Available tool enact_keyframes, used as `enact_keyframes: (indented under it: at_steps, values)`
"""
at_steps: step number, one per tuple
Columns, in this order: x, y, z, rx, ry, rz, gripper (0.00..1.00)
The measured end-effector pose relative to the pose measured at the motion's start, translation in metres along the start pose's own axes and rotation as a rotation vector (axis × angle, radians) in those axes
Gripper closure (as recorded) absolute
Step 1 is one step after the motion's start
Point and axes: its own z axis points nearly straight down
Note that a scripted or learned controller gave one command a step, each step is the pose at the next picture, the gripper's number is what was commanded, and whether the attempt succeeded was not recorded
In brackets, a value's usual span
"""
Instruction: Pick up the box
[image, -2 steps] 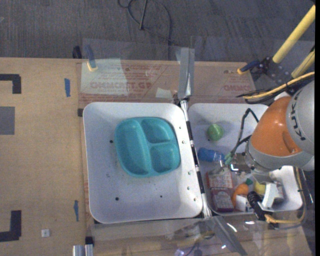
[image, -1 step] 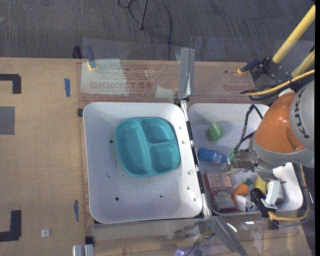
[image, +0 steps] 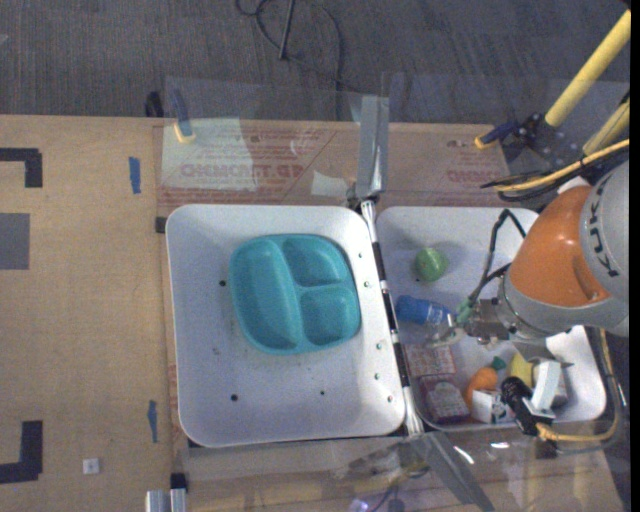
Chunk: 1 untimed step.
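While the gripper (image: 470, 318) hangs low over the right-hand bin (image: 400, 225), at the middle right of the frame, I cannot tell how it is set, because the orange band (image: 555, 265) and the wrist cover most of it. Just below and a little left of it, toward the lower middle of that bin, lies the box (image: 432, 360), flat and pinkish, and a second printed packet (image: 447, 400) lies touching or nearly touching its lower edge. A blue bottle (image: 422, 311) lies just above the box and close by the tool, a green ball (image: 431, 264) sits higher up, and an orange piece (image: 483, 381) sits to the box's right. To do this step well, the arm should probably shift down-frame until it is centred over the box, line up across its narrower side, and descend straight, staying off the bottle and the bin wall. The left-hand bin (image: 200, 400) holds a teal divided plate (image: 295, 292), well apart from the work.
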Motion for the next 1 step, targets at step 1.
enact_keyframes:
  at_steps: [1]
  values:
    - [-0.0002,0.0008,-0.0098,-0.002,0.001,0.002,1.0]
